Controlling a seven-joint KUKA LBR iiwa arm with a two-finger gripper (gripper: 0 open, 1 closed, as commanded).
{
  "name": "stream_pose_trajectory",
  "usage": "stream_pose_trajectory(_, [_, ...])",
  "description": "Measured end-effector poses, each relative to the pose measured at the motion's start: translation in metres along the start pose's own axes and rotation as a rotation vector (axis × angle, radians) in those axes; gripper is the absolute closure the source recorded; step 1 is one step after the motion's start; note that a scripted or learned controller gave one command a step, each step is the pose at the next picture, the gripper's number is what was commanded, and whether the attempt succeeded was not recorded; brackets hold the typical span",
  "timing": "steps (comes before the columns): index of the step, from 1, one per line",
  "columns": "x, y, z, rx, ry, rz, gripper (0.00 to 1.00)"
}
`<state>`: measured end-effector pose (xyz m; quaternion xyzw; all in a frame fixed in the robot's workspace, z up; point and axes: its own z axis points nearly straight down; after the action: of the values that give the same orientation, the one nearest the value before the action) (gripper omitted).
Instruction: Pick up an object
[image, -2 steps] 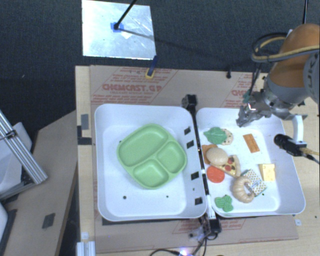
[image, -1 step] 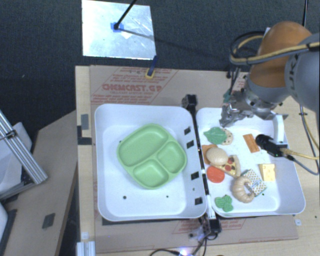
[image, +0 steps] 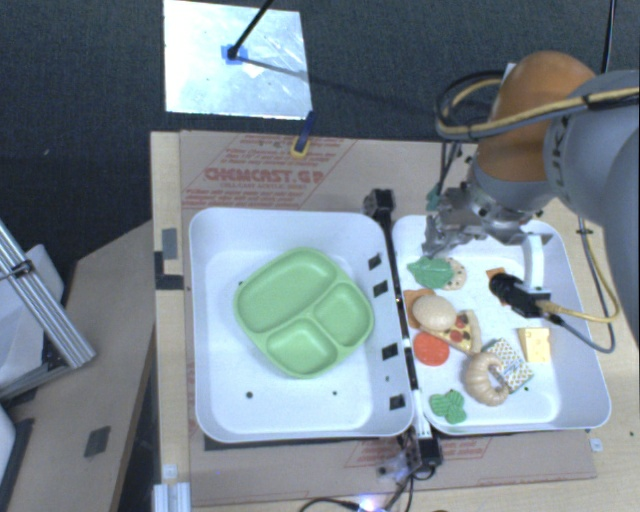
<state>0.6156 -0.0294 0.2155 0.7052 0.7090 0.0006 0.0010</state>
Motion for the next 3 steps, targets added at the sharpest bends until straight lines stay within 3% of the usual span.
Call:
stream_pose_trajectory(1, [0.001,0.002,-0.017,0.001,0.001,-0.002,1.0])
stream_pose_trajectory(2, [-0.007,0.002,-0.016,0.0,0.001,0.004,1.0])
stream_pose_trajectory(3, [0.007,0.005,-0.008,0.0,0.0,0.001,1.0])
